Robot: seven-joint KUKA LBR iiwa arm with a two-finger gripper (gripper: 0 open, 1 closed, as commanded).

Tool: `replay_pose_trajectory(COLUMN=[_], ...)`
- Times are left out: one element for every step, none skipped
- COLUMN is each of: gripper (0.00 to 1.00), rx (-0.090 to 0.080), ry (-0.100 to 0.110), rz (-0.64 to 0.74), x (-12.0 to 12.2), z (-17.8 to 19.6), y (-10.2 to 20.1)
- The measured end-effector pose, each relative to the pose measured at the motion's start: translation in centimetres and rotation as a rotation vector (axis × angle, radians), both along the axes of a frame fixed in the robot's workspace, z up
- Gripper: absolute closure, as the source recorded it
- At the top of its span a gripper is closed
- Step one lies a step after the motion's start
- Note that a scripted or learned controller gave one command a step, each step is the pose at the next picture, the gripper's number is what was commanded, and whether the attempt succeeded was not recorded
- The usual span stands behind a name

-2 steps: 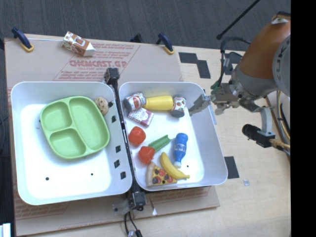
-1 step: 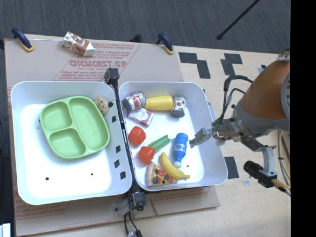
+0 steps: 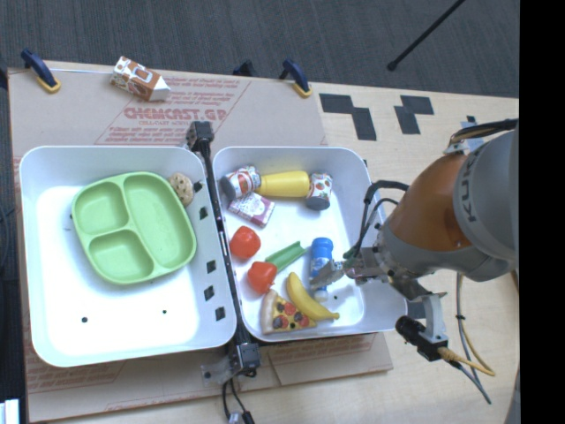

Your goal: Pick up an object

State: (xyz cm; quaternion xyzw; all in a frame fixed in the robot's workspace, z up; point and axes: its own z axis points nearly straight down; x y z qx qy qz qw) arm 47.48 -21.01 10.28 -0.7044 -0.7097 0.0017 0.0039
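Observation:
The right bin (image 3: 353,168) holds several toy foods. Along its far side lie a yellow bottle (image 3: 284,184), a small can (image 3: 240,184), a red and white packet (image 3: 252,207) and a small red and grey block (image 3: 320,191). A red tomato (image 3: 245,241), a red pepper (image 3: 261,276) and a green pod (image 3: 284,256) lie nearer the middle. My gripper (image 3: 325,275) is low in this bin, right below a blue can (image 3: 321,251) and just above a banana (image 3: 309,301). A pizza slice (image 3: 281,314) lies beside the banana. I see nothing lifted.
The left bin (image 3: 53,325) carries a green divided plate (image 3: 132,226) and a cookie (image 3: 182,186) at its right wall. A small carton (image 3: 139,78) lies on the cardboard behind the bins. The arm's orange band (image 3: 433,206) hangs over the right bin's right rim.

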Motion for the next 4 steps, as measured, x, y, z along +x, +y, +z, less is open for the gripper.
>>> replay_pose_trajectory(gripper=[1.00, 1.00, 1.00, 1.00], rx=[-0.002, -0.004, -0.003, -0.004], ry=[-0.002, -0.009, -0.006, -0.009], rz=[0.005, -0.002, -0.001, -0.001], x=[0.1, 1.4, 0.2, 0.2], z=[1.1, 14.5, 12.7, 17.1], y=[-0.1, -0.1, -0.1, -0.2])
